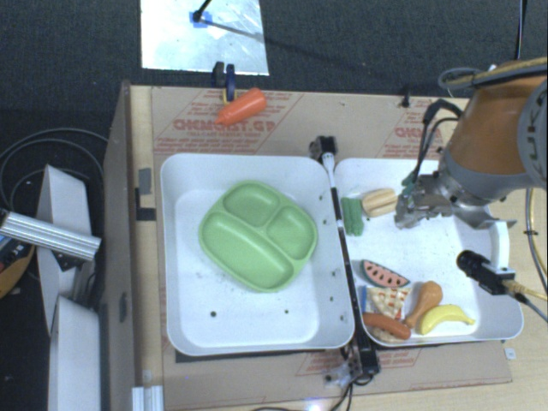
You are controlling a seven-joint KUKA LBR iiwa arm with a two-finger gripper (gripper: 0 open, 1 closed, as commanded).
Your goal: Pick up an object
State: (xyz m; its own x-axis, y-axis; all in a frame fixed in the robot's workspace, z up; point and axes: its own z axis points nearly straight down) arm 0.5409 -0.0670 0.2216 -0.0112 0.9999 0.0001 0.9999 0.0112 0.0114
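My gripper [413, 210] hangs over the right bin [505, 315], just beside the bread roll [379, 201] at its nine o'clock (grip state: I cannot tell). Toy foods cluster at six: watermelon slice [384, 274], banana [447, 317].

Glossy, seemingly plastic green tray [257, 235]

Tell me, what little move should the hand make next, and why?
Probably a short drop and a nudge toward the bun. The hand sits just beside it in the right bin, and nothing shows between its fingers.
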